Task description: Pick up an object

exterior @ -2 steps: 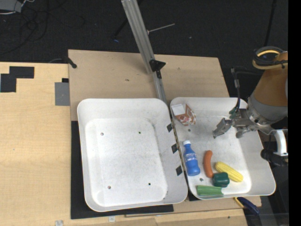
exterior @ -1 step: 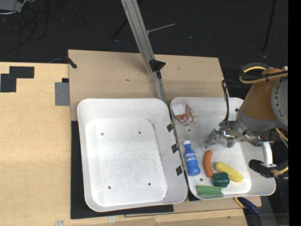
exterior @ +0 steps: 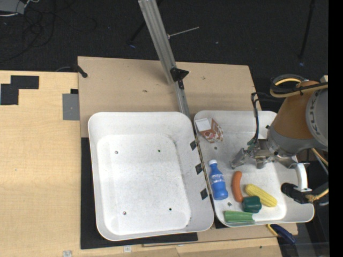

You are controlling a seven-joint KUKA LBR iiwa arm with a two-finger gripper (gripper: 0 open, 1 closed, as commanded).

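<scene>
Where the fingers (exterior: 242, 158) hover: six objects (one bottle (exterior: 217, 180)).

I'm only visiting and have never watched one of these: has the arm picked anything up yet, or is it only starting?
Nothing looks picked up yet. The blue plastic bottle, orange carrot-shaped toy, yellow corn cob toy, dark green block and small red-and-white carton all lie in the right-hand white bin. The metal two-finger gripper hangs just above the carrot. Grasping and lifting remain.

The arm (exterior: 300, 119) hides part of the right bin (exterior: 236, 123) — and the small carton (exterior: 209, 130) has a label too blurry to read.
</scene>
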